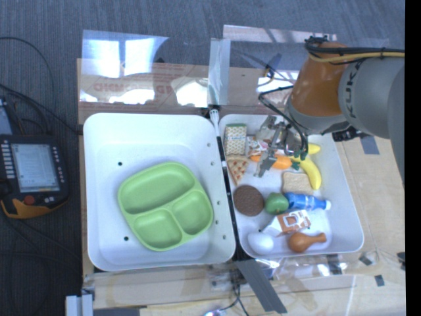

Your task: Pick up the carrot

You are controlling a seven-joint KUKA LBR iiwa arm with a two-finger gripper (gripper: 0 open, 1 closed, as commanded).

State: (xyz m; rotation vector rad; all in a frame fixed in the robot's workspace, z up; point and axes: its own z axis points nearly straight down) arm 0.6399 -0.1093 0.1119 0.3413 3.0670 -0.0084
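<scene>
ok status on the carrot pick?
Gripper low in the right bin, at the carrot. Grasp not confirmed. Banana and waffle crowd it on either side.

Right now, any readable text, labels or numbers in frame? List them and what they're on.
None can be read.
Red lettering on the brown cardboard strip behind the left bin: blurred.
Screen of the black handheld pendant: too small.
Small orange-and-white packet in the right bin: print too small.

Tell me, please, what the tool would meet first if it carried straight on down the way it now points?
Most likely the carrot. The tool points down into the right bin, and the carrot lies right beside its fingertips, by the banana. Depth is unclear from this slanted view, so it could instead touch the bin floor just beside it.
</scene>
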